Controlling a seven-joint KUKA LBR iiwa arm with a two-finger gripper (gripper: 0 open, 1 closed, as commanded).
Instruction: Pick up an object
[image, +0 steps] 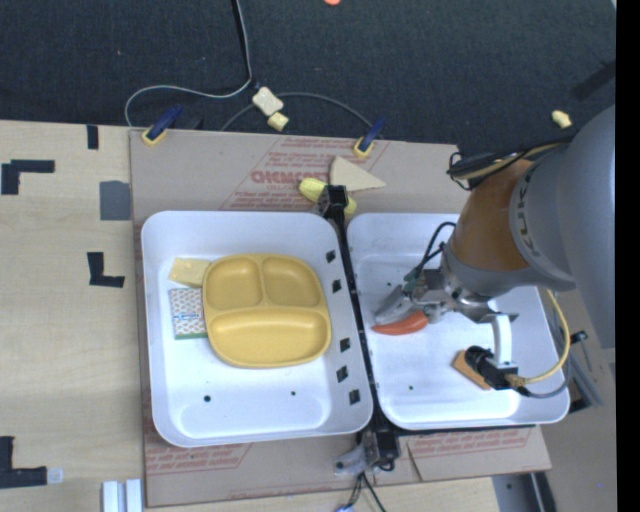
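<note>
Two-finger metal end effector (397, 305) low in right shallow white bin (400, 395), directly over flat orange-red curved piece (403, 325); spread or pinching, cannot tell. In left white bin (240, 415): yellow three-compartment plastic plate (267, 309).

Arm (560, 215): cut off by right edge; its bulk hides the right bin's (400, 395) upper right corner. Claw (397, 307): too small and blurred to read the finger gap. Red-orange object (402, 325): partly under the claw, identity unclear. Patterned card (186, 312): right edge tucked under yellow tray (268, 310); print illegible.
</note>
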